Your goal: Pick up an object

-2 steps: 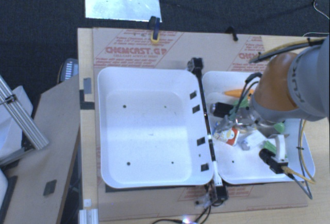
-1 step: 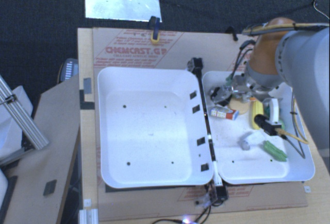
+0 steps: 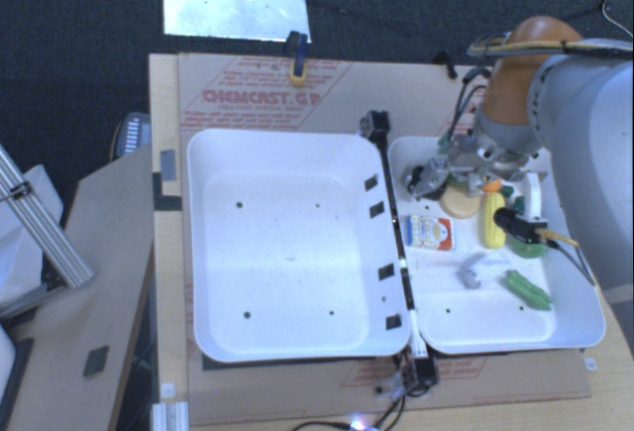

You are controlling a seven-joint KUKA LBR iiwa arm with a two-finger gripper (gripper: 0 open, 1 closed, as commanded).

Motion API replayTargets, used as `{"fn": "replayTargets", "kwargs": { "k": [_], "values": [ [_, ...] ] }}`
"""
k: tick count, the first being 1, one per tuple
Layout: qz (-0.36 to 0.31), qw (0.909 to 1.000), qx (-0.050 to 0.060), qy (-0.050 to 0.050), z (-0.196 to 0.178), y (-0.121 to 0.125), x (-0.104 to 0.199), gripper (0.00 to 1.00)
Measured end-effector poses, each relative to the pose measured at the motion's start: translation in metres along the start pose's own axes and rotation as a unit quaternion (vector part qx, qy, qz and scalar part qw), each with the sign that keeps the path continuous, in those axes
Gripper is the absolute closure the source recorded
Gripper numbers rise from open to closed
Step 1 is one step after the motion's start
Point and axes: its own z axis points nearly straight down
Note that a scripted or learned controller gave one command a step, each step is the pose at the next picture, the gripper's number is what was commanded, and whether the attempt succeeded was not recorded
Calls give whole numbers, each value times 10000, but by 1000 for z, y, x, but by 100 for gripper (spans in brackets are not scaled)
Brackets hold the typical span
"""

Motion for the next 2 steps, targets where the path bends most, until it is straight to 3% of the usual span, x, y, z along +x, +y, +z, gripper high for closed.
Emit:
{"fn": "replayTargets", "kwargs": {
  "k": [1,2],
  "values": [
    [18,9994,-346,-84,0,-42,20,0],
    [-9,9995,-304,-55,-96,-120,73,0]
  ]
}}
